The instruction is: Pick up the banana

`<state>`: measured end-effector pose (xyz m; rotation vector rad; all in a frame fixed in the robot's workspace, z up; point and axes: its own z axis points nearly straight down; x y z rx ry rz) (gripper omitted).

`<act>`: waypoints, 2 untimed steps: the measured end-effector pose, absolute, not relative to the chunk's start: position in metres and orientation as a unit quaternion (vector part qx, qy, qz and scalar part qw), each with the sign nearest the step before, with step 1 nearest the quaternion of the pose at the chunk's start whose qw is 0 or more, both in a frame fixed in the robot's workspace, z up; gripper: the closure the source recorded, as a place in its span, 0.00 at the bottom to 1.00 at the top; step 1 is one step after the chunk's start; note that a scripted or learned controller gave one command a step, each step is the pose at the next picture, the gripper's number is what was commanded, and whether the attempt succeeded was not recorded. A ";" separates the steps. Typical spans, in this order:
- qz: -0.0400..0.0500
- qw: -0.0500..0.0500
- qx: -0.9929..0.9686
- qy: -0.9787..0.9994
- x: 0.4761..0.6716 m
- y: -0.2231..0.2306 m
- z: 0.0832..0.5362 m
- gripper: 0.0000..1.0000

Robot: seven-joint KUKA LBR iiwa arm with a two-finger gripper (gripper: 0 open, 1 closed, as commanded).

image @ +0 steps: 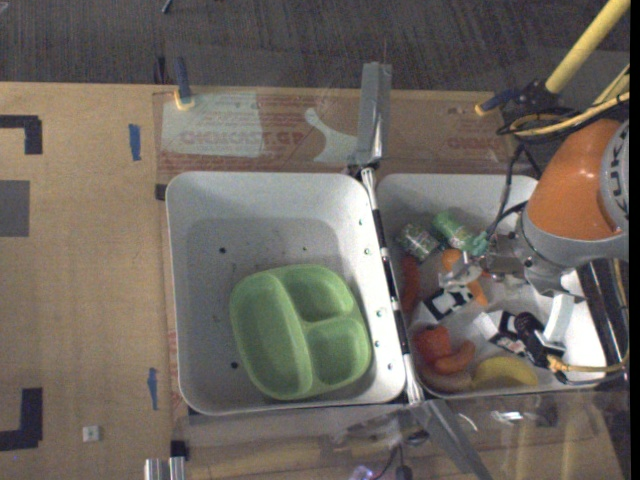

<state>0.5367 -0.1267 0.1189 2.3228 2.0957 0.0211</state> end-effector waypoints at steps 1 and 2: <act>0.004 0.007 0.651 0.759 0.613 -0.122 0.093 0.00; 0.003 0.008 0.568 0.823 0.659 -0.135 0.094 0.00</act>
